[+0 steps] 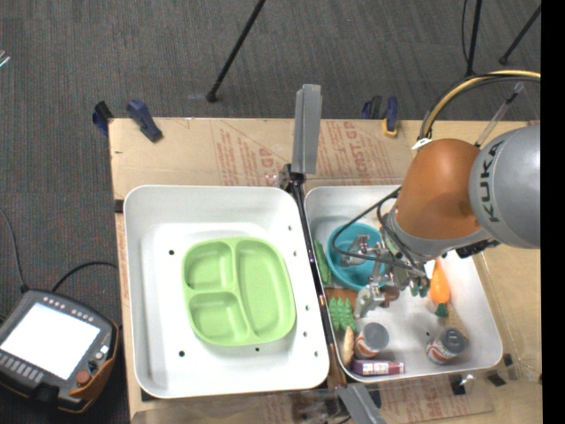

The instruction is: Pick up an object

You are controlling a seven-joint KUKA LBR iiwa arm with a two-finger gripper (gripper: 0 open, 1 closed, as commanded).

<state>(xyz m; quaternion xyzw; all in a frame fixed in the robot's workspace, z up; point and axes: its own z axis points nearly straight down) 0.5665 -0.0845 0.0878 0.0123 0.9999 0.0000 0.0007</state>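
The gripper (381, 283) hangs low inside the right bin (484, 321), directly beneath the arm's orange band (440, 197). Whether its fingers are spread or pressed together cannot be told from above; nothing shows between them.

All positions below are given relative to the right bin.

- Blue bowl (349, 254): in the left half of the bin, towards its far wall, touching or just beside the gripper on the gripper's left.
- Toy carrot (440, 288): right of centre, orange with a green top, just right of the gripper.
- Grey-lidded jar (374, 336): near the front wall, below the gripper.
- Small round container (447, 345): near the front right corner.
- Flat pink packet (379, 367): against the front wall.
- Green spiky toy (341, 314): by the left wall, below the bowl.

The left bin (150, 237) adjoins the right bin on its left side. It carries a green divided plate (238, 290) with three compartments, lying flat near its centre.
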